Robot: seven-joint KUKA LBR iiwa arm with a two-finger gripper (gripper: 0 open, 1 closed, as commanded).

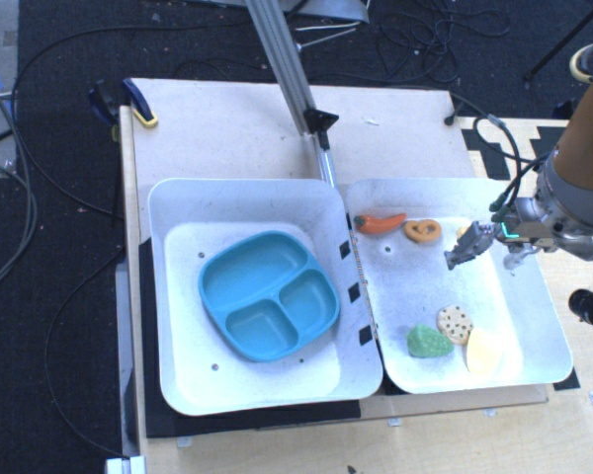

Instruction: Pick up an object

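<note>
Claw over right bin, finger state unreadable, blurred; arm cut off at frame edge.

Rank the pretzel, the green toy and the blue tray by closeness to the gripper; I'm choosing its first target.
From the gripper:
1. Pretzel, just to its left in the right bin.
2. Green toy, toward that bin's front edge.
3. Blue tray, in the left bin.

We see the arm as a rounded orange-brown segment over a grey metal wrist. A black cable loops along its side. The gripper is dark grey, with a small teal light near its base.
</note>
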